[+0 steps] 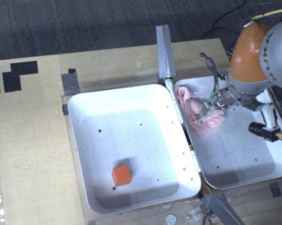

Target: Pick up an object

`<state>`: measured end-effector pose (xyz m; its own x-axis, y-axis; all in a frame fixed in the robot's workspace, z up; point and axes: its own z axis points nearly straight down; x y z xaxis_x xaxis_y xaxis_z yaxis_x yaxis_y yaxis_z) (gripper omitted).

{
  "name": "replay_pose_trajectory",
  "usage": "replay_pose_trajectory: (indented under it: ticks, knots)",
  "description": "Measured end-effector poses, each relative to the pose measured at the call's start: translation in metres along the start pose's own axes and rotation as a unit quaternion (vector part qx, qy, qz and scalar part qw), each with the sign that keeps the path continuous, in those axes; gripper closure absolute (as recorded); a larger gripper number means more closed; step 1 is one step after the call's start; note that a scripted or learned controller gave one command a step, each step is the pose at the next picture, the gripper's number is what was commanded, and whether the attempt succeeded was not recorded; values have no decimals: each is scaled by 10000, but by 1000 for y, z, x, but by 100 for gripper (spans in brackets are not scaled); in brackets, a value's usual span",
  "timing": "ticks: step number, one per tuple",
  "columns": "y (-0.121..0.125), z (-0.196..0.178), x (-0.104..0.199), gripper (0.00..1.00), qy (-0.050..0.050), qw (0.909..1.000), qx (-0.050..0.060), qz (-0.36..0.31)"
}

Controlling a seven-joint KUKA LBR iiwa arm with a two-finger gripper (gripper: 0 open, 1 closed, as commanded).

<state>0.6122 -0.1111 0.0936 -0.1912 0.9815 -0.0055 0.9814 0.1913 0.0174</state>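
1. Cloth [200, 113], pink and crumpled, lies in the right bin [256, 170] at about ten o'clock, hard against the wall shared with the left bin [128, 100].
2. Gripper [211, 104] sits at the cloth's three o'clock edge, touching it; whether it is apart or together I cannot tell, the tips being lost in the folds.
3. Risk, as I judge it: a pinch on one loose fold may slip out on the lift.
4. Risk: the cloth, being so near the wall, could drag or snag on that rim.
5. Cube [122, 175], orange, rests in the left bin near seven o'clock, well apart from the arm.
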Motion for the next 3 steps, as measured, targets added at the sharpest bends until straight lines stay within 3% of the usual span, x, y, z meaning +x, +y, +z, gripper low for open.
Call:
replay_pose_trajectory:
  ticks: [1, 2, 3]
  knots:
    - [4, -12, 1, 100, 7, 10000, -43, -5]
    - [63, -92, 34, 100, 18, 9995, 44, -327]
    - [69, -92, 41, 100, 14, 9820, 39, -1887]
